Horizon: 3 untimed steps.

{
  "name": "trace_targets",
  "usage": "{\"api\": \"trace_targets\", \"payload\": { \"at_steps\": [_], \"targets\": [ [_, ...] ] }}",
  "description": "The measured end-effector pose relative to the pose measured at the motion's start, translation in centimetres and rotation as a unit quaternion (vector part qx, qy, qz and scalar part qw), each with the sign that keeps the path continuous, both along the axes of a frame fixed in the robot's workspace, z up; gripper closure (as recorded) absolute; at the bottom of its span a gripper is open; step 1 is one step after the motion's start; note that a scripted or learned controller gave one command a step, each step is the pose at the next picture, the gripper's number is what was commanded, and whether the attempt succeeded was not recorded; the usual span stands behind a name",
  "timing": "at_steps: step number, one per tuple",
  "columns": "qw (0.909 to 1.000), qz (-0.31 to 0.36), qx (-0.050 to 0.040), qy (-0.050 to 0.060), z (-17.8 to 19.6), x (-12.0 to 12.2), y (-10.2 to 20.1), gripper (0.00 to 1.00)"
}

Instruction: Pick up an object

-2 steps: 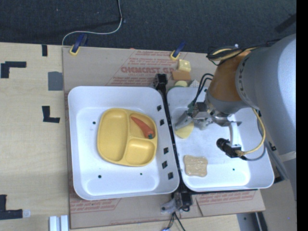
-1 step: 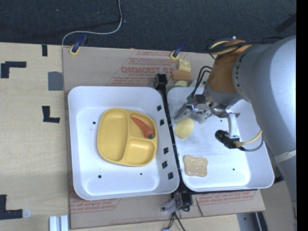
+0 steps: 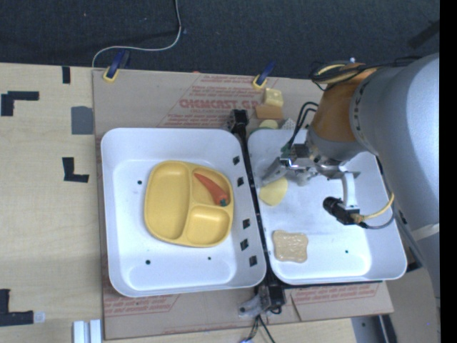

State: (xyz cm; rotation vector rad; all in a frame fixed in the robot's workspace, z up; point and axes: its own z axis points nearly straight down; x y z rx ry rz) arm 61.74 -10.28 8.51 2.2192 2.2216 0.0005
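Camera view: single fixed overhead camera, slanted downward, moderately near, centred about the left bin (image 3: 121, 191); right bin (image 3: 371, 252) beside it.

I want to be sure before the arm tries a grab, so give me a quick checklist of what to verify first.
1. Gripper over the right bin: ok.
2. Target close: pale yellow piece lies just below the gripper: ok.
3. Finger opening: cannot tell.
4. Anything already held: cannot tell.
5. Room at target: it lies near the bin divider: not ok.
6. Other objects apart: tan flat piece separate; orange pepper on yellow tray: ok.
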Motion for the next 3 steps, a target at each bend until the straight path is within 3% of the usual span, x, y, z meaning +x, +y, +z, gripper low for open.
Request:
{"api": "trace_targets", "payload": {
  "at_steps": [1, 3],
  "targets": [
    [1.0000, 0.000, -0.0004, 0.000, 0.0, -1.9, 0.6, 0.00],
    [1.0000, 0.001, 0.0004, 0.000, 0.0, -0.7, 0.4, 0.00]
  ]
}}
